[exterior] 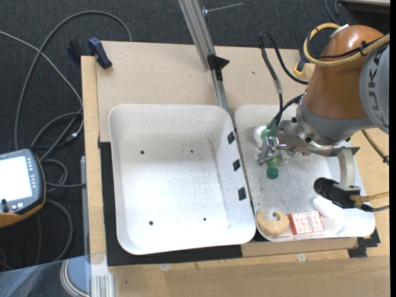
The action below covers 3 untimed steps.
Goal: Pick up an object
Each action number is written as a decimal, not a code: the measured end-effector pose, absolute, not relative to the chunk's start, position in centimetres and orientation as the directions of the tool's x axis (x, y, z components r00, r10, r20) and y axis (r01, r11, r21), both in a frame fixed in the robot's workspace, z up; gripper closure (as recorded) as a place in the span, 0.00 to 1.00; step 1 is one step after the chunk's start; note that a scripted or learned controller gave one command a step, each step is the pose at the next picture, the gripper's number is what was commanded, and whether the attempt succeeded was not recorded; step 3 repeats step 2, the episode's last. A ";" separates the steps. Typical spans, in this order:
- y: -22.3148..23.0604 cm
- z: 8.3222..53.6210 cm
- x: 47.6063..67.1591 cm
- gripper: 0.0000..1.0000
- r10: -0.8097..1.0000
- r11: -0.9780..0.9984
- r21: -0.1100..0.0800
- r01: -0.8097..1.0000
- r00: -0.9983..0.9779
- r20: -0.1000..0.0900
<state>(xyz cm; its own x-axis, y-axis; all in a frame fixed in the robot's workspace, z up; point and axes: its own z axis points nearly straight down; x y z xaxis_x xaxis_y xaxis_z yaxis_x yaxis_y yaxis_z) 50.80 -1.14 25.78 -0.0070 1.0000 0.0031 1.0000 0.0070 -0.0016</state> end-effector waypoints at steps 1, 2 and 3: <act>3.6 25.7 52.0 1.00 1.000 0.007 0.002 1.000 -0.007 0.001; 8.7 23.2 53.8 1.00 1.000 0.006 0.000 1.000 -0.006 0.001; 8.7 23.2 53.8 1.00 1.000 0.006 0.000 1.000 -0.006 0.001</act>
